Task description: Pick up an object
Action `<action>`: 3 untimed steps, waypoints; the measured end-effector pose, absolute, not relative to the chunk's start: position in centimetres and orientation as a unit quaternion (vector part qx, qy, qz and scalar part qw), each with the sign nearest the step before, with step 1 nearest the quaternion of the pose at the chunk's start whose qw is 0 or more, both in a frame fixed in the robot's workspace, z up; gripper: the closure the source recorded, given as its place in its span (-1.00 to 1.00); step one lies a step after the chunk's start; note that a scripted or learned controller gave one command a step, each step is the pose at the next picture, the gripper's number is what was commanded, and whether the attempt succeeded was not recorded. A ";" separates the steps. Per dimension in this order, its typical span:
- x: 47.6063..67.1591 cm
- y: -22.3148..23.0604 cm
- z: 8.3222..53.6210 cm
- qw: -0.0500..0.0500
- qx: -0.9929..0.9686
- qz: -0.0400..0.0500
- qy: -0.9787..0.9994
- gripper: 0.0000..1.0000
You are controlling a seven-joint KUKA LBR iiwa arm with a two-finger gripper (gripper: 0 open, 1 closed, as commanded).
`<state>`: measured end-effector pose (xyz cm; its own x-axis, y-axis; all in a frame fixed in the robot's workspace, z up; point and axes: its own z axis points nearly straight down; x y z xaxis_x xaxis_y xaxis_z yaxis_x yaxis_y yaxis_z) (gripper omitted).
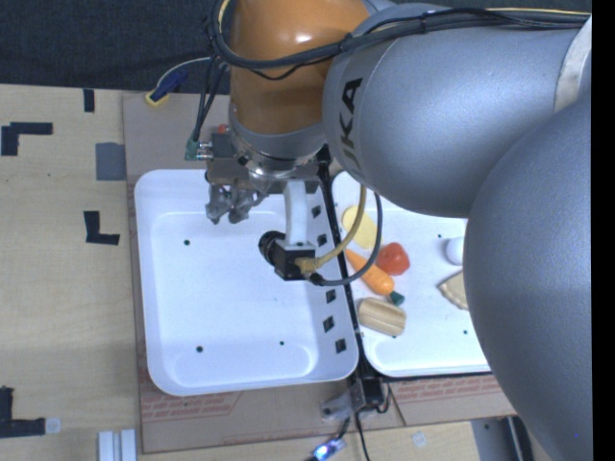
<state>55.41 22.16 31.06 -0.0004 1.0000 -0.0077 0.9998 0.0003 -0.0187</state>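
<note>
Grey arm [461, 113] w/ orange band [283, 36] reaches in from the right and fills the upper right of the view. Pincer [229, 207] hangs over the back edge of the left bin [173, 353], near its far wall, tips pointing down. Fingers look close together, narrow gap at most, nothing seen between them; can't tell more, they're small and dark against the white. A black cable loop [279, 255] w/ a yellowish connector dangles below the wrist, over the divider between the bins.

Objects all sit in the right bin [432, 365], well apart from the pincer: a yellow banana-like piece [360, 227] by the divider, partly hidden by the arm; an orange carrot [373, 275] lying slantwise; a red tomato-like item [394, 257] touching the carrot's upper side; a tan bread-roll-shaped item [381, 317] just in front of the carrot. Further right, a small white item [452, 251] and a tan wedge [454, 291], both cut off by the arm.

Desk [58, 286] is light wood w/ black tape marks [96, 230] left of the bins. Cardboard [163, 133] lies under the bins.
</note>
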 end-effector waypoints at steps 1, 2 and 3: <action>51.7 18.7 54.0 -0.004 -0.707 -0.008 -0.708 1.00; 48.5 23.6 37.1 0.004 -0.705 0.009 -0.709 1.00; 48.4 23.3 54.5 -0.003 -0.706 -0.009 -0.708 1.00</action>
